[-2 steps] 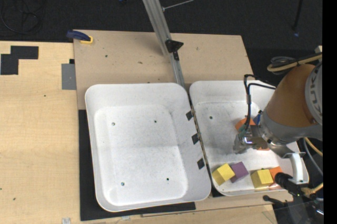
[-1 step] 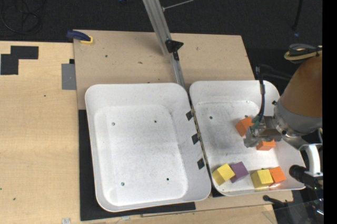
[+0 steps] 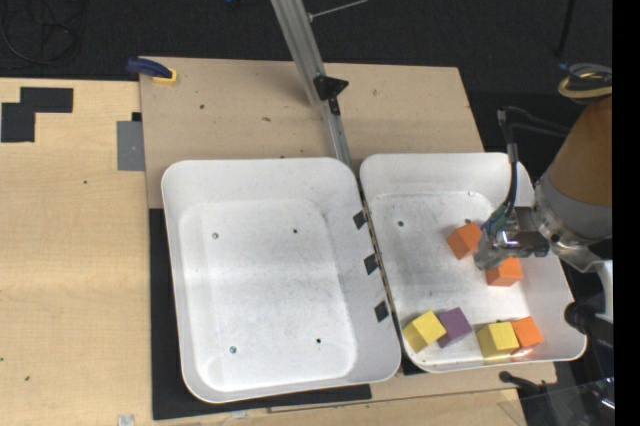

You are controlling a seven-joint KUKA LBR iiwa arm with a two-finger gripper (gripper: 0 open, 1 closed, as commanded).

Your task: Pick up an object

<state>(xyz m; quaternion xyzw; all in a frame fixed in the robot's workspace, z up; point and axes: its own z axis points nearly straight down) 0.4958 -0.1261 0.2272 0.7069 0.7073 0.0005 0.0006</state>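
Observation:
In the right bin (image 3: 430, 176) lie several small blocks. An orange block (image 3: 463, 240) sits near the middle right, and another orange block (image 3: 504, 271) lies just below and right of it. Along the front edge are a yellow block (image 3: 425, 328), a purple block (image 3: 454, 323), a second yellow block (image 3: 497, 339) and an orange block (image 3: 526, 332). My gripper (image 3: 497, 249) is low in the bin between the two upper orange blocks, close to both. The wrist hides the fingertips.
The left bin (image 3: 200, 214) stands beside the right one, with black clips (image 3: 370, 264) along the shared rim. A slanted aluminium bar (image 3: 300, 34) rises behind the bins. A blue and yellow clamp (image 3: 152, 69) lies at the bench's far left corner.

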